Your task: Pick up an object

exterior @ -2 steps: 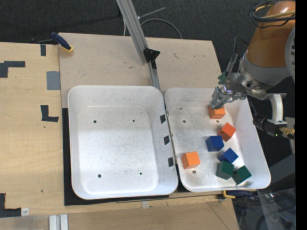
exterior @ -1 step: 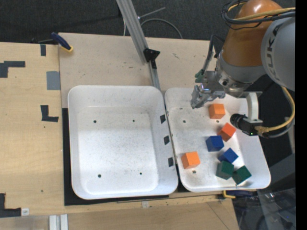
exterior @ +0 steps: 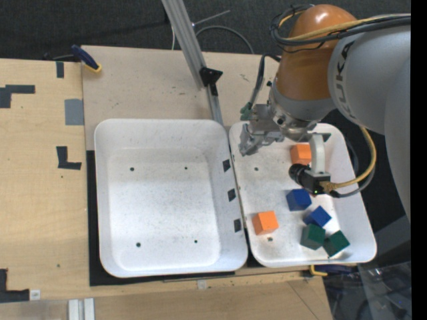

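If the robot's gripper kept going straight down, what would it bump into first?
Probably the bare white floor of the right bin, near its upper left corner. The gripper hangs there, away from the blocks; height is hard to judge.

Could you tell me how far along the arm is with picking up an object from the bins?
Done: the gripper has reached the right bin, over its upper left corner. In hand: nothing shows between its fingers. Left: the whole pick. All blocks lie on the bin floor: an orange block, another orange block near the wrist, two blue blocks and two green blocks.
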